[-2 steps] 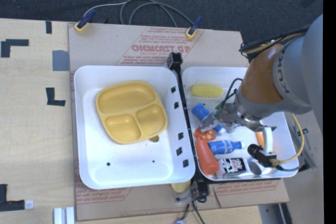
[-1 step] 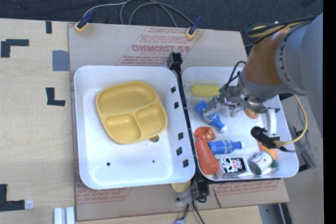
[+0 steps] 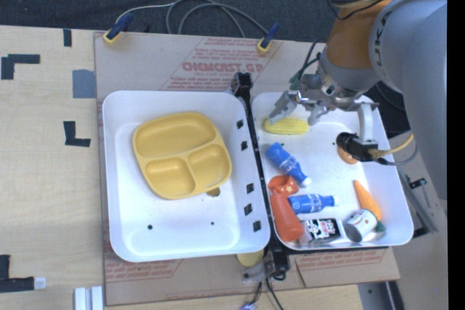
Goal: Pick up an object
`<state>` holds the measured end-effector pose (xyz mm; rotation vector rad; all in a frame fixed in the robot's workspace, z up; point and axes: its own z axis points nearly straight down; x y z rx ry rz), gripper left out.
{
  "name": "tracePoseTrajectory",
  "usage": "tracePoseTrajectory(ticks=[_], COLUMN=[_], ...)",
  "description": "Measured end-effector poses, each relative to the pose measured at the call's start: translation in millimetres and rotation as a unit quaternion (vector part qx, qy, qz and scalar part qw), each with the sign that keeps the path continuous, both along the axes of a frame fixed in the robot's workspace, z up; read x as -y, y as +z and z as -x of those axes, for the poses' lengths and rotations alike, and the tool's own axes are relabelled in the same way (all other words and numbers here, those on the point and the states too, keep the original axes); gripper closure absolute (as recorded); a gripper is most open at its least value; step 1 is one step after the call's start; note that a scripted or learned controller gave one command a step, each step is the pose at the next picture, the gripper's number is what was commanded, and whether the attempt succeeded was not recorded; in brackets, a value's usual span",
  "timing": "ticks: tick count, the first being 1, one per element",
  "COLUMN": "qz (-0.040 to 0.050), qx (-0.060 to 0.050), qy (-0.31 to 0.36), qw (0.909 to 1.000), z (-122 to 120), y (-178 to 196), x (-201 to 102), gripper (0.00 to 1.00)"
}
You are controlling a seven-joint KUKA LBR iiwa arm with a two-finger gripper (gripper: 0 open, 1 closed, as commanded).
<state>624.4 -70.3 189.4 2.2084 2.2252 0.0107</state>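
Over the far end of the right bin (image 3: 396, 189) we have our arm (image 3: 392, 18) hanging, its gripper (image 3: 300, 109) spread open and holding nothing, fingers straddling the air just above the yellow corn cob (image 3: 285, 127). We judge a slip likely: the cob is rounded and lies close to the bin's far-left wall, which could block one finger. Nearer, the blue bottle (image 3: 285, 162) and carrot (image 3: 367, 199) leave open floor between them.

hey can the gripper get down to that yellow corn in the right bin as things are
Probably yes. The gripper hangs open right over the corn, at the far end of the right bin. The blue bottle lies apart, nearer the camera.
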Motion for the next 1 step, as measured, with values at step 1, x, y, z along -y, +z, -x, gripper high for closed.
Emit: tracePoseTrajectory(ticks=[1], qz=[-0.0001], qx=[-0.005], qy=[-0.002], qw=[1.0000], z=[-12.9], y=[-5.5], x=[-7.8], gripper=[0.00])
